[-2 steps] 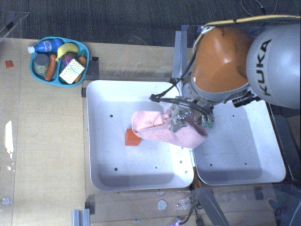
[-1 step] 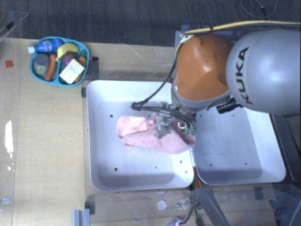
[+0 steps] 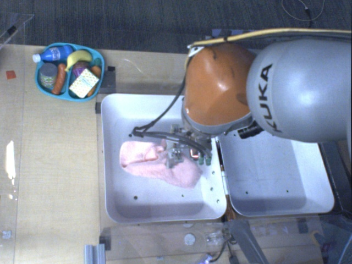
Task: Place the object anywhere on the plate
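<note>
A pink cloth (image 3: 151, 161) lies crumpled in the left white bin (image 3: 118, 202), stretching from its middle toward its right wall. My gripper (image 3: 184, 154) hangs low over the cloth's right part, under the orange band (image 3: 217, 87) of the arm, and seems to touch the fabric. The wrist hides where the gripper meets the cloth. A blue plate (image 3: 39, 84) with divided sections sits on the bench at the far left, well away from the gripper. It carries a banana, a small bottle, a can and other toy food.
The right white bin (image 3: 286, 194) lies beside the left one, partly under the arm's large grey body (image 3: 300, 87). A black cable (image 3: 157, 126) loops from the wrist over the left bin. Wooden bench surface (image 3: 55, 175) spreads to the left.
</note>
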`<state>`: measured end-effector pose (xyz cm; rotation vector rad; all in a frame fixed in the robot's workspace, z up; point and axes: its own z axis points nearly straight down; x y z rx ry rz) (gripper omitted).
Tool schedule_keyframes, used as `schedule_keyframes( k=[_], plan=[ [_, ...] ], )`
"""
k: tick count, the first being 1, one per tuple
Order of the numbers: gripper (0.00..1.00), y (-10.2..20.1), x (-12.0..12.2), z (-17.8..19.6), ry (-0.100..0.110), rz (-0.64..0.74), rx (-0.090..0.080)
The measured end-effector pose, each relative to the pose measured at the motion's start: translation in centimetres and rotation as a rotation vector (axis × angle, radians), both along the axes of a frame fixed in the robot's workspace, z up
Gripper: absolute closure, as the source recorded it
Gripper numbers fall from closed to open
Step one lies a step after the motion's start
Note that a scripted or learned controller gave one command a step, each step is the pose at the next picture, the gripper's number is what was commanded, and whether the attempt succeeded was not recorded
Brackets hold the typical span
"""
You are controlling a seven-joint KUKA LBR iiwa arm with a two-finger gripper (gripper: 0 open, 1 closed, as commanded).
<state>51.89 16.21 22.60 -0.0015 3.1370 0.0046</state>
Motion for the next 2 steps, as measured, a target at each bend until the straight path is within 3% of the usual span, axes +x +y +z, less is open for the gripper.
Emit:
schedule_keyframes(
  k=[1, 2],
  plan=[
    [1.0, 4.76, -1.8, -0.26, 0.001, -0.001, 0.0],
    [0.0, 4.74, -1.78, -0.23, 0.001, -0.001, 0.0]
  ],
)
